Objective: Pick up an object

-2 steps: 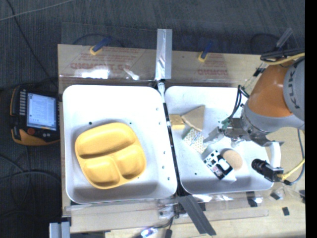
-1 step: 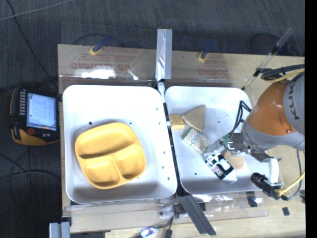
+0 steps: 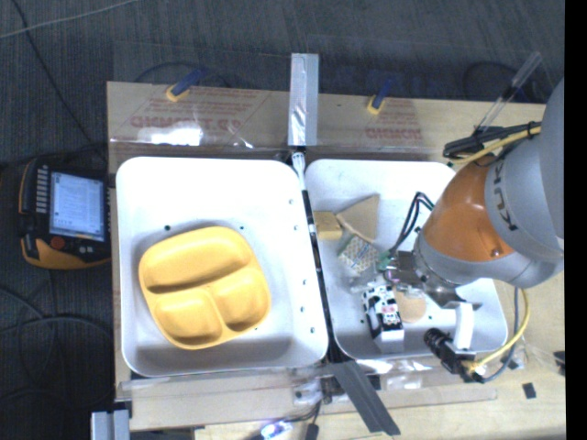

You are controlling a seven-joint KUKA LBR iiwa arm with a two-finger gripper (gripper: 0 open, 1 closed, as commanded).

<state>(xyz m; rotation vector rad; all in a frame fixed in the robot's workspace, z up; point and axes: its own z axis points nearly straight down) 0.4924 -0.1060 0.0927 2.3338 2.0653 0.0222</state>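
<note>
Right bin (image 3: 486, 337), near part: the end effector (image 3: 383, 312) is hanging low over the bin floor, its black-and-white body pointing toward the near edge; whether it is released or clenched cannot be told from this angle. A small pale tan object (image 3: 415, 310) is lying just beside it on the right, partly hidden.

Left bin (image 3: 183, 177), near-middle: a yellow divided tray (image 3: 204, 284) with three compartments is sitting on the floor, slightly rotated.

Right bin, middle: a small patterned packet (image 3: 358, 255) is lying left of the arm (image 3: 477, 227), near the divider. Farther back, a tan cardboard-like piece (image 3: 362, 214) is resting beside it.

Table (image 3: 229, 113), far side: a silver tape strip (image 3: 303, 99) is running toward the bins.

Left of the table: a handheld control pendant (image 3: 66, 211) is lying on the floor.
</note>
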